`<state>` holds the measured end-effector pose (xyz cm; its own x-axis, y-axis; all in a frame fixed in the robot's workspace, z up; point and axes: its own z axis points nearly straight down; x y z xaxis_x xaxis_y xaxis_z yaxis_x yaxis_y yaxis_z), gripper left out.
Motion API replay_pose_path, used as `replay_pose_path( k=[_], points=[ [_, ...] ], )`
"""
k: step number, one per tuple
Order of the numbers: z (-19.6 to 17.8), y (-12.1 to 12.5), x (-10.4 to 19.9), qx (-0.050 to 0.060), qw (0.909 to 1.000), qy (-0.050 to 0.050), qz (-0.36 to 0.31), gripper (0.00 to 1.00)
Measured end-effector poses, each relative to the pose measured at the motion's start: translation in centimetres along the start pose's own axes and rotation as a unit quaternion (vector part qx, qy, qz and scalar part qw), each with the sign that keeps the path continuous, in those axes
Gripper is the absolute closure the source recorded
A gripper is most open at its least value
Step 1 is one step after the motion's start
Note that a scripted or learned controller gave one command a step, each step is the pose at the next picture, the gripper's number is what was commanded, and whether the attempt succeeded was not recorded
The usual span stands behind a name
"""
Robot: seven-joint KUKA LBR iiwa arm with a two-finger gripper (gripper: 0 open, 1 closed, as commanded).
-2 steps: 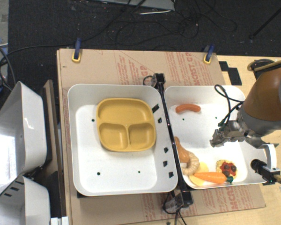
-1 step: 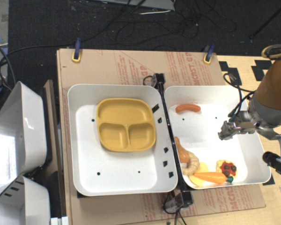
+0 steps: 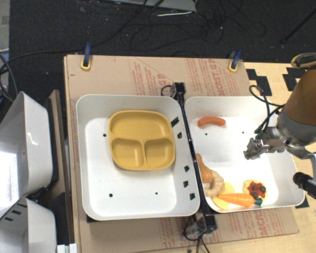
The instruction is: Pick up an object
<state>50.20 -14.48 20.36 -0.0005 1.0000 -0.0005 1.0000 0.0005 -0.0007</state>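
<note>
Sausage (image 3: 211, 122) up-left of hand (image 3: 251, 152), apart

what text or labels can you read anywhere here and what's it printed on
Red print on the cardboard sheet under the bins, seen reversed: too faint and mirrored to read with confidence.
Yellow divided plate: no text.
White bins: only small black marks, no words.
Toy food pieces: no labels.
</note>
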Motion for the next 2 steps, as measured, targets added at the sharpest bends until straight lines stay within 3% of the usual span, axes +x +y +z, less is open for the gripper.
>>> replay_pose_path(
  k=[2],
  points=[
    [-2.3, 3.0, 10.9, -0.001, 1.0, 0.001, -0.004, 1.0]
  ],
)
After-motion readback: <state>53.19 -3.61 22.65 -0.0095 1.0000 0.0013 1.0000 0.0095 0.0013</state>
